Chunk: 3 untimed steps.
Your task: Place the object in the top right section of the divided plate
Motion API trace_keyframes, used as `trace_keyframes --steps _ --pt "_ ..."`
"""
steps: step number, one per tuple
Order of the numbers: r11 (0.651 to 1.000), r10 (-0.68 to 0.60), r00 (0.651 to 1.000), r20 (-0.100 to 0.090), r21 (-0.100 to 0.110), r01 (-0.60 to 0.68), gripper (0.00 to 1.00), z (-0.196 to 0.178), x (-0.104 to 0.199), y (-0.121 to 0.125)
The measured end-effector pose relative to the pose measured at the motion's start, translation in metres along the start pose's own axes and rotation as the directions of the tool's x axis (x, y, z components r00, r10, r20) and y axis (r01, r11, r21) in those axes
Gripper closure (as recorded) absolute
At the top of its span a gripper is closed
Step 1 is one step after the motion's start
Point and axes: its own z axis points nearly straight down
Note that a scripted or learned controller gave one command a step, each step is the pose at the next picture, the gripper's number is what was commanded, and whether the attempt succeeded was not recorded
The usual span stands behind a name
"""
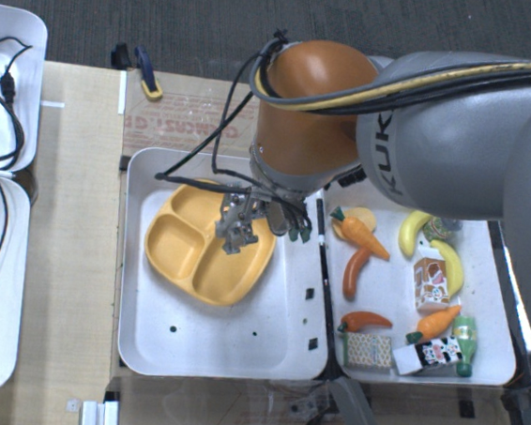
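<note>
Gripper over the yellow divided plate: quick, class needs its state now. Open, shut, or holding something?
Gripper: above the yellow divided plate in the left bin; open or shut cannot be told, and no object shows in it.

The divided plate [207,243] sits in the left bin [223,349], toward its back left, with the gripper [236,235] over the plate's right side, while the right bin [499,368] just beside it holds carrots [361,233], bananas [412,232] and cartons [435,352].
</note>
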Motion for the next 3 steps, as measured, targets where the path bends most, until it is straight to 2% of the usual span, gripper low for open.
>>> trace_keyframes --steps 1,2,3 --pt "0.996 -0.089 0.996 -0.002 0.000 0.089 1.00 0.033 0.061 -0.006" --pt "0.989 0.149 0.989 0.002 0.002 -0.149 1.00 -0.023 0.078 -0.096" --pt "1.000 -0.023 1.000 0.001 0.001 0.023 1.00 -0.055 0.108 -0.076"
